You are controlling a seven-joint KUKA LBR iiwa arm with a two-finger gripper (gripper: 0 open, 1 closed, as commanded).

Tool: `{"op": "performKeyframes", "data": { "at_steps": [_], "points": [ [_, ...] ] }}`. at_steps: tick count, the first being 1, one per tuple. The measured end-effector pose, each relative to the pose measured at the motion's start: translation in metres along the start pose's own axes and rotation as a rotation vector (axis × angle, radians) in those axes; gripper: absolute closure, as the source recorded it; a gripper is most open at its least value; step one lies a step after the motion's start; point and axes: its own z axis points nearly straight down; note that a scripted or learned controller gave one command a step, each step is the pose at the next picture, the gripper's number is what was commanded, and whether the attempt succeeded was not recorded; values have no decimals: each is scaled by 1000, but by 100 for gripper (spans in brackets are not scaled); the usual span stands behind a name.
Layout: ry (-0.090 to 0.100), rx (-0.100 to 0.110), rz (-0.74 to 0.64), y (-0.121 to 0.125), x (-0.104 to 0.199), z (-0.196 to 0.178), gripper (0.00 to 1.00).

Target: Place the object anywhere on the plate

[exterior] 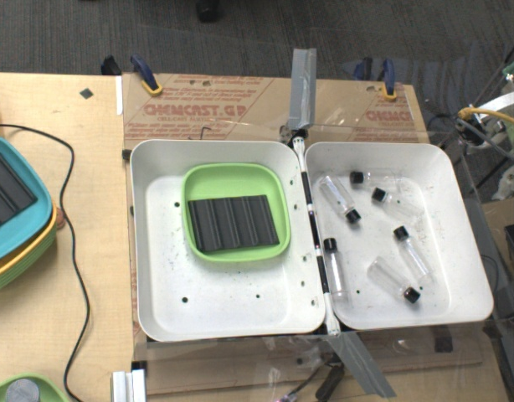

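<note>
We see the plate [233,216] in the left bin [152,249], bare floor around it; clear tubes [336,199] scattered across the right bin [458,249]. The gripper's state we cannot tell.

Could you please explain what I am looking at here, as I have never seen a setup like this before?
This is a single picture from a fixed camera above a workbench, looking down at a slant. Two shallow white bins sit side by side. The left bin holds a green plate with a dark ribbed insert lying on it. The right bin holds several clear tubes with black caps, scattered loosely; one lies close to the divider between the bins. The job is to move such an object onto the plate, and as things lie, none is on it yet. Behind the bins is brown cardboard held by clamps. At the left edge are stacked teal and yellow trays and a black cable.
</note>
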Motion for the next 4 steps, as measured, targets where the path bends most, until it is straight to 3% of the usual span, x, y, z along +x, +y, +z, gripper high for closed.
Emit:
{"op": "performKeyframes", "data": {
  "at_steps": [1,2,3,4],
  "points": [
    [0,0,-1,0,0,0,0],
    [1,-1,-7,5,30,-96,0],
    [1,-1,-6,10,54,-155,0],
    [1,-1,-6,10,55,-160,0]
  ]
}}
